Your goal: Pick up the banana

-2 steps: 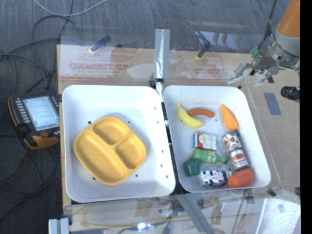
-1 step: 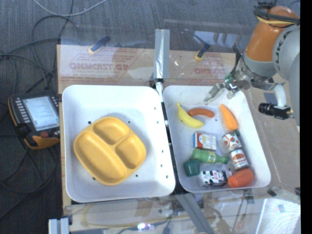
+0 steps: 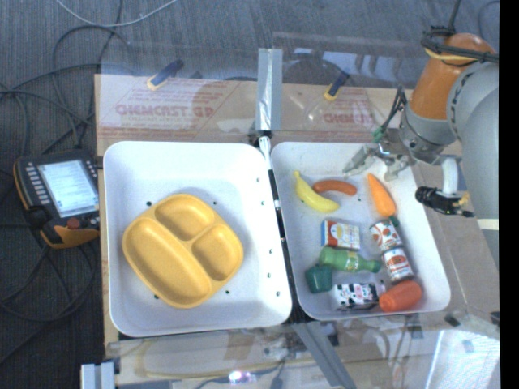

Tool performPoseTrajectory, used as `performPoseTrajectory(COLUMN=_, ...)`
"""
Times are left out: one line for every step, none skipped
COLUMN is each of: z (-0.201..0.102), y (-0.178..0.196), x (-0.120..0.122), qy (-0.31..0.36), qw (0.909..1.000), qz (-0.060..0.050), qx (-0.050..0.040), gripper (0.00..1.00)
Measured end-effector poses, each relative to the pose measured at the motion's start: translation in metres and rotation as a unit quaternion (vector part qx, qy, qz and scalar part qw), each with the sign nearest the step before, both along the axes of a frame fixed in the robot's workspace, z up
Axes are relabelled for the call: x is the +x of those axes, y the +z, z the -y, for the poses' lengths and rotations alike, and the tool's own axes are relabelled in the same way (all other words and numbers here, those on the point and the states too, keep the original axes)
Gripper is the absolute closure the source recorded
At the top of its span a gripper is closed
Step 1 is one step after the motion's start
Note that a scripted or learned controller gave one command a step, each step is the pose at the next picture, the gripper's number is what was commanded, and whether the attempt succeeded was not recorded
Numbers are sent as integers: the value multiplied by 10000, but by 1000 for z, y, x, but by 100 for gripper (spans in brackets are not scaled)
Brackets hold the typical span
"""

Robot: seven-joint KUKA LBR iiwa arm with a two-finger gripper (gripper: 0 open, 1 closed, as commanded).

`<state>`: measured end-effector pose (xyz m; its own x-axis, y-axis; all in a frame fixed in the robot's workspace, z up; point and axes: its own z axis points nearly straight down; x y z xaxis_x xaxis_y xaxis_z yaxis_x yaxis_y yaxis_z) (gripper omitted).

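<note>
You see the banana (image 3: 314, 195) lying in the right bin (image 3: 438, 298), toward its far left part, just beside a red sausage (image 3: 335, 187) on its right. The gripper (image 3: 375, 160) hangs over the bin's far edge, right of the sausage and just above the carrot (image 3: 381, 195), its fingers spread apart with nothing between them. In the left bin (image 3: 130, 314) sits a yellow divided plate (image 3: 183, 249).

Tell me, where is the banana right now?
The banana lies in the right-hand bin, near its upper left corner, just beside the red sausage and above the small carton.
</note>
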<state>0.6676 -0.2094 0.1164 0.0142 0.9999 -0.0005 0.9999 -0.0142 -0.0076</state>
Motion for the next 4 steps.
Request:
performPoseTrajectory(z=0, y=6, x=0, qy=16, qw=10000, qz=-32, qx=-23, gripper=100)
performPoseTrajectory(z=-28, y=19, x=0, qy=454, qw=9990, qz=5, qx=-6, gripper=100)
performPoseTrajectory(z=-28, y=19, x=0, qy=455, qw=9990, qz=4, qx=-8, gripper=0)
performPoseTrajectory(z=-100, y=-28, x=-1, qy=2948, qw=9555, qz=-33, qx=-25, gripper=0)
